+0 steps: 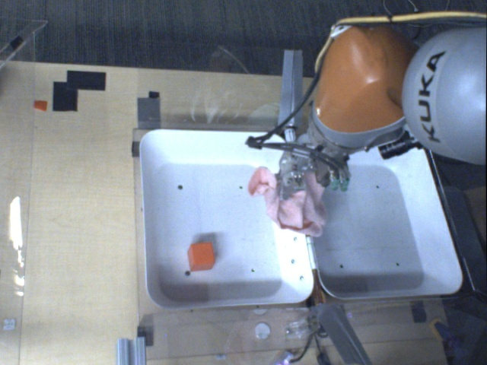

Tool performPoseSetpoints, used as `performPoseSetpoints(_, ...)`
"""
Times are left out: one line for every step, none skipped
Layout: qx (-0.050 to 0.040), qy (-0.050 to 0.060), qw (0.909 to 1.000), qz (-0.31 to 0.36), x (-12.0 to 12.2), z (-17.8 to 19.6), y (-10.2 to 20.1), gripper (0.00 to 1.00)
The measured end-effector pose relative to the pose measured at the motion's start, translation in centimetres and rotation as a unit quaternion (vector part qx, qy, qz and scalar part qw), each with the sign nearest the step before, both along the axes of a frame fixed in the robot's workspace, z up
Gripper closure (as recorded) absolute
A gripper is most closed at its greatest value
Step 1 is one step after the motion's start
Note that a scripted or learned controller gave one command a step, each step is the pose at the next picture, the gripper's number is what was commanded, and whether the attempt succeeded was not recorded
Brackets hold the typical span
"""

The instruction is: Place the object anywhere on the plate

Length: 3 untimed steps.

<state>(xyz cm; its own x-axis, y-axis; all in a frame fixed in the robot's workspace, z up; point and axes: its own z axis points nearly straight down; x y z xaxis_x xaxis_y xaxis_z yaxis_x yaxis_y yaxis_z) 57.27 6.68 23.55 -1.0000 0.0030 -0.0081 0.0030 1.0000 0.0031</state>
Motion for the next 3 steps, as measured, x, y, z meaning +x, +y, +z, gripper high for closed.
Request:
performPoseSetpoints(0.0, 0.001, 1.0, 0.001, -2.5, -0.5, 4.2, 1.0)
performPoseSetpoints(-0.0002, 0.002, 1.0, 0.001, -6.6, -1.2, 6.9, 1.0)
performPoseSetpoints(-0.0001, 0.001, 1.0, 0.001, -6.5, -1.2, 6.9, 0.0)
